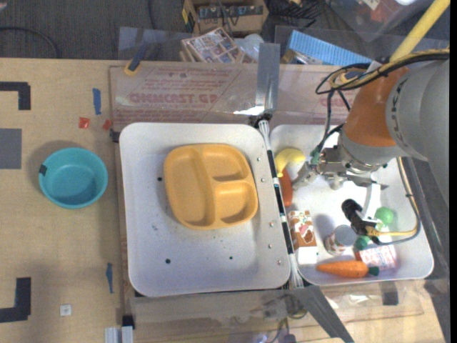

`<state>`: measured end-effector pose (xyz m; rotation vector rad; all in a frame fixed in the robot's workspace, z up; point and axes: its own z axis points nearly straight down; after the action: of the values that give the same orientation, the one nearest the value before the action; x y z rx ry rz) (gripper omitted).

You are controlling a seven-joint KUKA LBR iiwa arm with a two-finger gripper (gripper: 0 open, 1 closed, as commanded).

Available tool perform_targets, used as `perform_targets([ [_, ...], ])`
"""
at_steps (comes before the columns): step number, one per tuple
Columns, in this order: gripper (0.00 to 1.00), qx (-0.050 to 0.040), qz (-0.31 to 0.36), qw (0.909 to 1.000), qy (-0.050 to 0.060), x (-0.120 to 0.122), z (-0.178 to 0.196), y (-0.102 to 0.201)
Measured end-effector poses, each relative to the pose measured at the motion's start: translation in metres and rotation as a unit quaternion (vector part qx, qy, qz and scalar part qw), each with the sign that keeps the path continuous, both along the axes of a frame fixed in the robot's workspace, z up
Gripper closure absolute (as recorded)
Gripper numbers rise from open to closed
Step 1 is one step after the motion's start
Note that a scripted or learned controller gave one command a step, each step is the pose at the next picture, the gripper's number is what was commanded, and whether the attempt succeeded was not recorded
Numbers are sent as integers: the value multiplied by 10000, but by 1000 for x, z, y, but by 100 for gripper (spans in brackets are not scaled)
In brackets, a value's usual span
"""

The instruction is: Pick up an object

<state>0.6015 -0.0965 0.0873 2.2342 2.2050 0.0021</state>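
My fingers [319, 179] stand apart with nothing between them, over the right bin [421, 263]. Count: one yellow ball [289, 159] just beside them; one printed packet [303, 229], one carrot [343, 268] and one green ball [385, 216] nearer the camera. Packet print unreadable. One orange item [285, 189] close by, partly hidden at the bin wall. One yellow divided plate [211, 186] well apart, in the left bin [143, 263].
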Motion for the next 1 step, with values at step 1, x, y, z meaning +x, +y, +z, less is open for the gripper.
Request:
perform_targets([
  [1, 0, -5, 949, 9955, -1, -39, 0, -69],
])
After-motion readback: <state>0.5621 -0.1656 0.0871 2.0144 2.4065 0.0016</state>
